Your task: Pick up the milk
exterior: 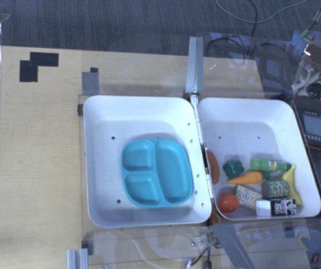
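1. The milk [276,207], a white carton with black patches, lies on its side against the near wall of the right bin [244,116].
2. A grey can [274,188] sits just behind the milk, and a banana [291,184] curves along the milk's right.
3. A patterned box [247,195] and a tomato [228,202] lie left of the milk.
4. Pale hardware with cables [317,66] stands well behind and right of the milk; whether it belongs to the arm cannot be told.
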{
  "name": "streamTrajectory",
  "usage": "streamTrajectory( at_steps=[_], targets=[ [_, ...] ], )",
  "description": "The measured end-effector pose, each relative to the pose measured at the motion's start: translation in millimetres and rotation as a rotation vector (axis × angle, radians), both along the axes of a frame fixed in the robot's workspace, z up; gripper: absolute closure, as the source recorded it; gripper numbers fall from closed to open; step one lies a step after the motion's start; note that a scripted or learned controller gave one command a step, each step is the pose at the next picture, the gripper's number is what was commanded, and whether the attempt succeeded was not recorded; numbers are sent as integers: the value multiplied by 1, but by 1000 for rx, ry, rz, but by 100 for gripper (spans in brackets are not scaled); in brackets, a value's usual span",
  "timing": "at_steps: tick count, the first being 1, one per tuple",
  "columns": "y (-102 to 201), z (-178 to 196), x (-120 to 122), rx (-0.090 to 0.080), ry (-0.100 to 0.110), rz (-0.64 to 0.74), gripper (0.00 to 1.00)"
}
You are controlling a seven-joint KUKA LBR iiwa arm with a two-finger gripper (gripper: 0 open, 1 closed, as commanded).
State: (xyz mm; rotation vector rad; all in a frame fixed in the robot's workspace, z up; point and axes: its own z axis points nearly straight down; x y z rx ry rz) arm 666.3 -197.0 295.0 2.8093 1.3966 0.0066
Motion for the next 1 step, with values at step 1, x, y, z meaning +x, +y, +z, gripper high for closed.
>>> streamTrajectory(
  at_steps=[1],
  targets=[
    [1,12,2,-2,-7,5,100]
  ],
)
